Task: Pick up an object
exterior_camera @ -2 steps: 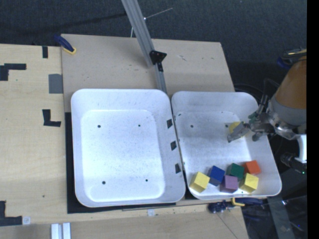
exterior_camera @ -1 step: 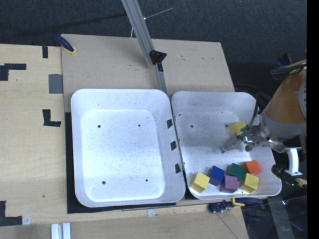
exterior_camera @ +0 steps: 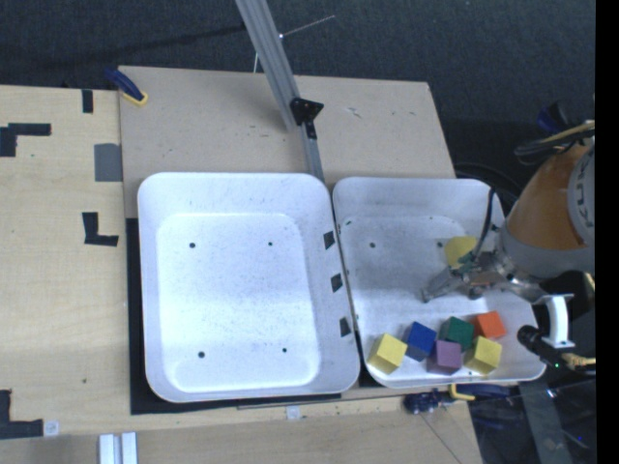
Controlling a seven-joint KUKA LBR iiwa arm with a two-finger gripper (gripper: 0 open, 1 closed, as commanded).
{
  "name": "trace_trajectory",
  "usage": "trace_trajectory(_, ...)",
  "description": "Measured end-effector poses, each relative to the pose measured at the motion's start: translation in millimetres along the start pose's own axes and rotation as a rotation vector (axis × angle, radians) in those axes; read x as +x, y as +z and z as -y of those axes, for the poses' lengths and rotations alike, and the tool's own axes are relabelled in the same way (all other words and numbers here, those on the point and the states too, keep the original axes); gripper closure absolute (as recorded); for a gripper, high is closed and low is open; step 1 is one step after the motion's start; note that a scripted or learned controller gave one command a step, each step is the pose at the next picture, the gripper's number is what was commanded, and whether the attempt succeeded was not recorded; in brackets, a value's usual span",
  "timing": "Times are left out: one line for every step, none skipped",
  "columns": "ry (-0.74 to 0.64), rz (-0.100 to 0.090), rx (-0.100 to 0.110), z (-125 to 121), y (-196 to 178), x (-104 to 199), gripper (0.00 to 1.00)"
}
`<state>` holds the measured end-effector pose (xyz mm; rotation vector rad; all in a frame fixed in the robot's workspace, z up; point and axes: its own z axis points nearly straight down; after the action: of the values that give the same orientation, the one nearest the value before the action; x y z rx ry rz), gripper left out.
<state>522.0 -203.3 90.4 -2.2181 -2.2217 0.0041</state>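
The blocks (exterior_camera: 448, 343) look light, stiff and smooth; grip one across two flat sides. They cluster at the right bin's (exterior_camera: 406, 211) near edge: yellow, blue, purple, green, orange. The gripper (exterior_camera: 440, 286) hovers just beyond them, beside a yellowish piece (exterior_camera: 458, 250). Its fingers seem narrowly parted and empty, though blur makes that uncertain.

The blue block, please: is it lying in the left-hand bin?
No, the blue block lies in the right bin, between a yellow block and a purple block.
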Motion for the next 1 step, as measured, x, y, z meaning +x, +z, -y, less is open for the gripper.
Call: trace_trajectory(0.000,-0.002,0.000,-0.1,-10.6,0.5,1.00)
